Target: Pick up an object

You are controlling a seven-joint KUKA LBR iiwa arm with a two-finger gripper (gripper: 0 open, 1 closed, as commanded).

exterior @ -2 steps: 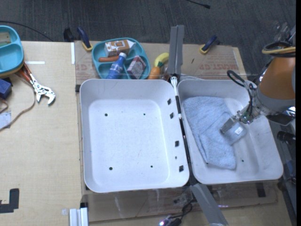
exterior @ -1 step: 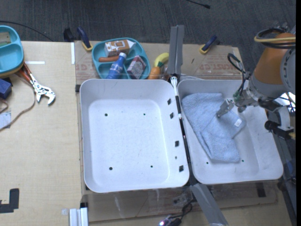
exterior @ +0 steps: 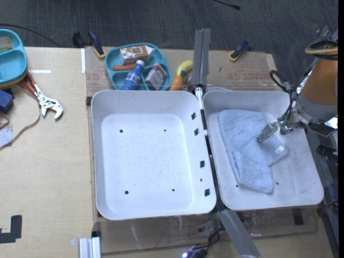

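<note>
Hardly any lettering can be read here. Along the upper edge of the worktop (exterior: pixel 48 144), behind the two bins, faint reddish printed letters run across the cardboard surface: one strip (exterior: pixel 97 75) at upper centre-left, just left of the teal tray, and another (exterior: pixel 244 75) at upper right, behind the right bin. Both are too washed out and too small to spell out. In the teal tray (exterior: pixel 138 66) at upper centre, a small box (exterior: pixel 134 52) bears brown and white packaging print, and a blue bottle (exterior: pixel 133 75) carries a label; neither is legible. No numbers, brand names or signs can be made out on the bins.
</note>
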